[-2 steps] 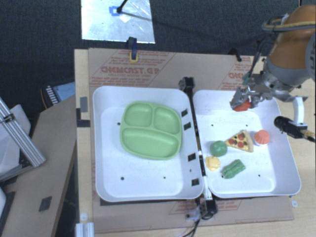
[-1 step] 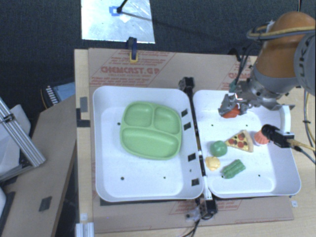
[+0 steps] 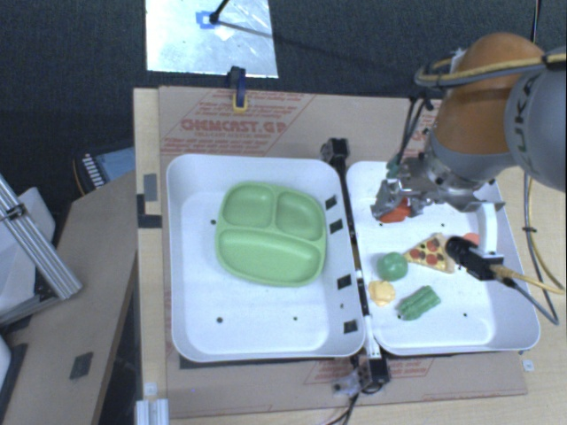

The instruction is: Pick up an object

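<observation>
Touching end effector [image 3: 387, 204]: red piece [image 3: 401, 209]

Dark floor [image 3: 62, 60], shiny grey sheet [image 3: 211, 25] at top, printed brown cardboard [image 3: 239, 124], aluminium rail [image 3: 35, 246] at left.

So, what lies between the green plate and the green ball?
In the camera view: the two bins' joined rims, bearing black clips, with bare white floor on either side.
</observation>
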{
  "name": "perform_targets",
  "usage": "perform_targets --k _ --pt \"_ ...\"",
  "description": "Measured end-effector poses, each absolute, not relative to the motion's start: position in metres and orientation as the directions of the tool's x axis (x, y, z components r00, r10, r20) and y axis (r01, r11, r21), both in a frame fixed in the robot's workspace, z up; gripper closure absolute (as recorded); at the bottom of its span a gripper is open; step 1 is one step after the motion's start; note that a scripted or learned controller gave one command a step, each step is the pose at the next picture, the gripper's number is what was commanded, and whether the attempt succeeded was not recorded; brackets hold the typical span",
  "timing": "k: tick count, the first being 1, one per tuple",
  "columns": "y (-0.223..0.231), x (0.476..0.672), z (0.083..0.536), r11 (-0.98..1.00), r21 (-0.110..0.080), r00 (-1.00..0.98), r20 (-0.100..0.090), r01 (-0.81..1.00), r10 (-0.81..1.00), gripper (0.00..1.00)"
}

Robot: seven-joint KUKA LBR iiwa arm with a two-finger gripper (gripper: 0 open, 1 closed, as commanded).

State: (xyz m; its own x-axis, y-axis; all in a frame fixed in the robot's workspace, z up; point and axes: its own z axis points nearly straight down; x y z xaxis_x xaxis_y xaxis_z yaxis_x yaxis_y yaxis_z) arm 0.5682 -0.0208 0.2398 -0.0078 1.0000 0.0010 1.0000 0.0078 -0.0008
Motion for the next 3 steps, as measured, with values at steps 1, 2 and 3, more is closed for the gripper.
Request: perform_targets --k 1,2,3 --pt "0.029 0.537 0.243 0.01 -0.001 -0.01 0.003 1.0 1.0 1.0" --pt "0.066 0.512 0.239 0.009 -0.002 -0.009 0.002 1.0 1.0 1.0" --pt "0.064 0.513 0.24 0.003 0.0 -0.003 0.001 1.0 1.0 0.0"
